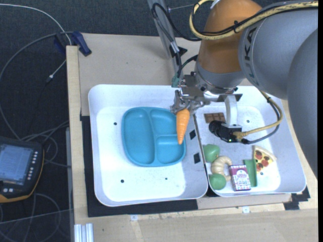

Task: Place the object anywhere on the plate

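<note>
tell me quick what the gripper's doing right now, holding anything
Gripper: shut on the carrot, which hangs point down over the right edge of the blue plate.

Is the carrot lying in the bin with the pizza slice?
No, the carrot hangs from the gripper over the blue plate's right edge, in the other bin.

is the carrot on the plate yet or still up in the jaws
In the jaws: the carrot hangs point-down from the gripper, over the plate's right edge.
</note>
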{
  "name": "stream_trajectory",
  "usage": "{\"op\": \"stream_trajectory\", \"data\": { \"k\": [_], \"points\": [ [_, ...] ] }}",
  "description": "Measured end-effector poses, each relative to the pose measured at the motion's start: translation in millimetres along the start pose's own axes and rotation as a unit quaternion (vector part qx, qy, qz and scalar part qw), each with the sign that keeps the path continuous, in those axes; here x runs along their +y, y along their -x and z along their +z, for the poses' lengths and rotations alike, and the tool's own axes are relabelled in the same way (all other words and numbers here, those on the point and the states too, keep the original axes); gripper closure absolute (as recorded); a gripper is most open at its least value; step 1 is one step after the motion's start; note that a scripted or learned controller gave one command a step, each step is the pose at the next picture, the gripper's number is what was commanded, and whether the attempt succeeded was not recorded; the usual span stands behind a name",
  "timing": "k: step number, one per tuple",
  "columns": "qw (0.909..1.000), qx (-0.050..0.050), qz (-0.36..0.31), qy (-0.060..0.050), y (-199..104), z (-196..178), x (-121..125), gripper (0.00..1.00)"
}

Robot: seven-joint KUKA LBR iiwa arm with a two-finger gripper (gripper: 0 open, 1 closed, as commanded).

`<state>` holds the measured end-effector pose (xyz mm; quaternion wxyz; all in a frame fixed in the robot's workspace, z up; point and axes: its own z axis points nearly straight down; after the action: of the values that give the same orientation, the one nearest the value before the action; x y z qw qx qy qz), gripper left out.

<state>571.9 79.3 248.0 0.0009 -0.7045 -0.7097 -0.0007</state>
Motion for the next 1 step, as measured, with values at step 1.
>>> {"op": "stream_trajectory", "data": {
  "k": [1],
  "points": [
    [1.0,-0.001,0.002,-0.002,-28.2,6.2,-3.2,1.0]
  ]
}}
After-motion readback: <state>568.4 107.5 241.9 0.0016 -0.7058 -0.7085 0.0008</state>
